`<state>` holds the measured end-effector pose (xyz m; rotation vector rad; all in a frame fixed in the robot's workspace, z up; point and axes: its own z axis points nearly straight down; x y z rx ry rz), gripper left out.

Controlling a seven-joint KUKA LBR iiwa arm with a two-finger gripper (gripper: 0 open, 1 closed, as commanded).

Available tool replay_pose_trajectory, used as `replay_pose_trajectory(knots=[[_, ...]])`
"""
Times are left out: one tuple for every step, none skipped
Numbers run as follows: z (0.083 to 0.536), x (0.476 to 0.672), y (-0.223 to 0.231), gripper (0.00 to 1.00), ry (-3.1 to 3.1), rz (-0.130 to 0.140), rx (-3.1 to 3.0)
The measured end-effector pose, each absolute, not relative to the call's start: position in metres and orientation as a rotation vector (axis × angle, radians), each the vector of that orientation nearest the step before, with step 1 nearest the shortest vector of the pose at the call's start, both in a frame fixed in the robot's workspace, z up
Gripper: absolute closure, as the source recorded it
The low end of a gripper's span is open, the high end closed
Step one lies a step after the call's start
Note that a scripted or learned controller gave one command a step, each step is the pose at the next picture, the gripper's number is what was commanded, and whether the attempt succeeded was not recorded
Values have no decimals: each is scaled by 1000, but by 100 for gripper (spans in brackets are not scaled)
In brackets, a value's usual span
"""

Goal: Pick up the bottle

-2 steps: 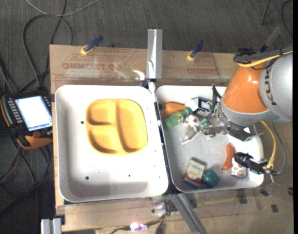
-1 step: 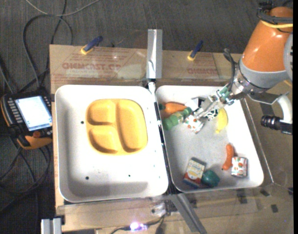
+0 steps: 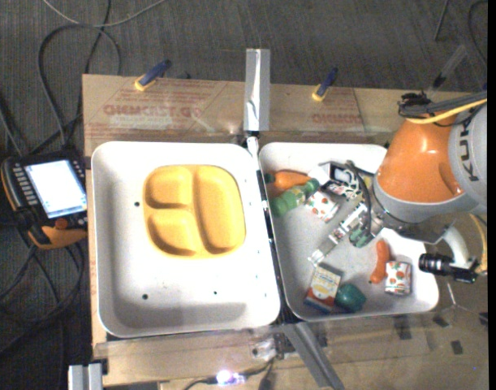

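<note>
Lying in the right bin's (image 3: 292,299) far-left corner, the green bottle (image 3: 290,200) looks light, rigid, slippery; grasp across its body. The pincer (image 3: 345,226) hovers nearby, grip state unclear.

1. Left white bin (image 3: 118,299) holds a yellow compartment tray (image 3: 195,210), lying flat near its middle.
2. Right white bin (image 3: 300,295): carrot (image 3: 286,179) at far left; small carton (image 3: 322,286) and dark green item (image 3: 351,298) at near edge; small can (image 3: 398,277) near right.
3. Handheld pendant with lit screen (image 3: 51,189) lies left of the bench.
4. Two clamps (image 3: 152,73) (image 3: 325,83) grip the far cardboard edge.
</note>
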<state>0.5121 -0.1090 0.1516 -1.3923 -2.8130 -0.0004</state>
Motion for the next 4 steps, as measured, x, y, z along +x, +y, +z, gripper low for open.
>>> replay_pose_trajectory(knots=[[183, 483, -44, 0, -3061, -3, -694], [203, 525, 25, 0, -2890, 1, -1226], [183, 511, -30, 0, -2998, 2, -935], [183, 511, -45, 0, -2939, -2, -1107]])
